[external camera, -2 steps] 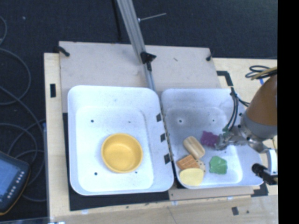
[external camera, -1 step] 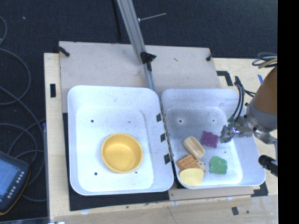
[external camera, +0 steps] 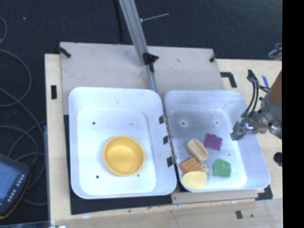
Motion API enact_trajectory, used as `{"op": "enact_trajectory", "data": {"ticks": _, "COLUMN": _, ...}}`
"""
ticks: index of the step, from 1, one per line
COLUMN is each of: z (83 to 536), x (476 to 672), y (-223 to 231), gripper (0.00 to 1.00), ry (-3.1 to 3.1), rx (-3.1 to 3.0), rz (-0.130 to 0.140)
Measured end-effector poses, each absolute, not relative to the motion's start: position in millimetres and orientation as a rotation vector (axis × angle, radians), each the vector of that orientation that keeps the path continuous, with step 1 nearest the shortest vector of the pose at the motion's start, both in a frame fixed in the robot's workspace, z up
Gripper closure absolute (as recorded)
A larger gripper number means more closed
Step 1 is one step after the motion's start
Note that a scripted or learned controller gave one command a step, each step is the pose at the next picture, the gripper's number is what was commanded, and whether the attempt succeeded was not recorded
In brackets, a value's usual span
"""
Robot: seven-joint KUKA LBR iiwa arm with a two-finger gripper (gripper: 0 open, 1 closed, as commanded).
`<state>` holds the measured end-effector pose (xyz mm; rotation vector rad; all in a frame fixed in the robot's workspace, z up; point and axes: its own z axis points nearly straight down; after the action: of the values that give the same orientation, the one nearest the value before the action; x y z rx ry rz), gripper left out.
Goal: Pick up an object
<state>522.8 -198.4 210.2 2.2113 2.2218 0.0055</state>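
Hand (external camera: pixel 239 130), grip state unclear, hovers right of the purple block (external camera: pixel 213 141).

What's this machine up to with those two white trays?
A robot arm reaches in from the right, its gripper over the right edge of the right bin, holding nothing that I can see. That bin has a purple block, a green block, a tan cylinder-like piece, an orange waffle-like piece and a pale yellow piece. The left bin holds a yellow bowl.
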Motion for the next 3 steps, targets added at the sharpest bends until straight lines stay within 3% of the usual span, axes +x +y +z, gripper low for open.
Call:
{"op": "enact_trajectory", "data": {"ticks": 1, "z": 248, "x": 524.7, "y": -200, "gripper": 1.0, "ry": 2.223, "rx": 2.211, "rz": 0.005}}
{"op": "enact_trajectory", "data": {"ticks": 3, "z": 230, "x": 556.3, "y": -108, "gripper": 1.0, "ry": 2.227, "rx": 2.213, "rz": 0.001}}
